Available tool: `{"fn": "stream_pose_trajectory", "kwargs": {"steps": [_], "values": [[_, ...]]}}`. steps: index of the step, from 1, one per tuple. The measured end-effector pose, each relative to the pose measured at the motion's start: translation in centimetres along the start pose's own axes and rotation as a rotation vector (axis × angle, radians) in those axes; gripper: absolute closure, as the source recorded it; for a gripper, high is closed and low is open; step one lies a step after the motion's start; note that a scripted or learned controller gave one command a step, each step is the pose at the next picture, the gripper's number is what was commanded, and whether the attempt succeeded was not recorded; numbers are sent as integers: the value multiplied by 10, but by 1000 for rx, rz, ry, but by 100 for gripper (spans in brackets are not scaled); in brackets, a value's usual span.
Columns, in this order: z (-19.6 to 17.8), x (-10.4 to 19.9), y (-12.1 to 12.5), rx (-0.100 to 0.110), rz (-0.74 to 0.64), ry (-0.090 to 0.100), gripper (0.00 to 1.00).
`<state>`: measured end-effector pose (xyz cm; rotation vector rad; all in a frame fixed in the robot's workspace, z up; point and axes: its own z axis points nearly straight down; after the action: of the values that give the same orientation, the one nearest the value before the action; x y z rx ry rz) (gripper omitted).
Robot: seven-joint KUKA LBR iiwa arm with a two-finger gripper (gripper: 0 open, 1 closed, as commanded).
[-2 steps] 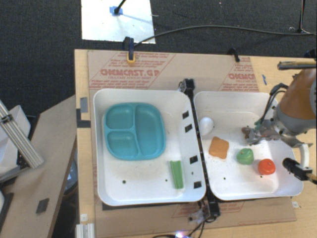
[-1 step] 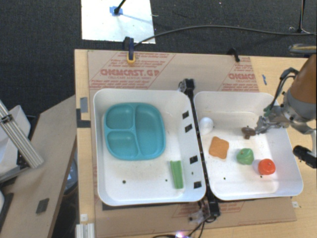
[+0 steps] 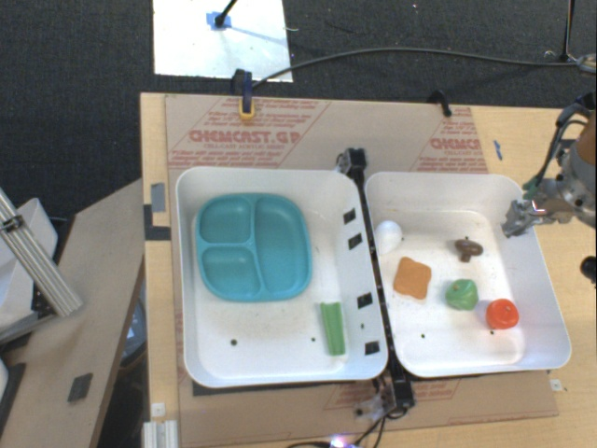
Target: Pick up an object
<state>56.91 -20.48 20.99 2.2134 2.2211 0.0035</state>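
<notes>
The gripper (image 3: 520,215) is hovering at the right bin's (image 3: 438,187) far right rim, holding nothing; whether its fingers are spread, I cannot tell. This looks like the approach step. Candidates are lying left of and nearer the camera than the fingers: brown piece (image 3: 468,247) closest, then green object (image 3: 461,294), red object (image 3: 502,315), orange block (image 3: 412,277). Next it needs centring over one, then descending

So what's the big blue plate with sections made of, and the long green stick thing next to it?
The teal divided plate looks like smooth moulded plastic: even colour, rounded compartments, faint sheen. The flat green rectangular stick is probably plastic or foam; its dull, uniform surface leaves that open.
</notes>
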Motion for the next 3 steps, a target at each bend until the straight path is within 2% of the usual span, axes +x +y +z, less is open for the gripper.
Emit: {"fn": "stream_pose_trajectory", "kwargs": {"steps": [1, 3], "values": [[-48, 0, 1, 1, -1, 1, 100], [-55, 103, 35, 2, -2, 2, 100]]}}
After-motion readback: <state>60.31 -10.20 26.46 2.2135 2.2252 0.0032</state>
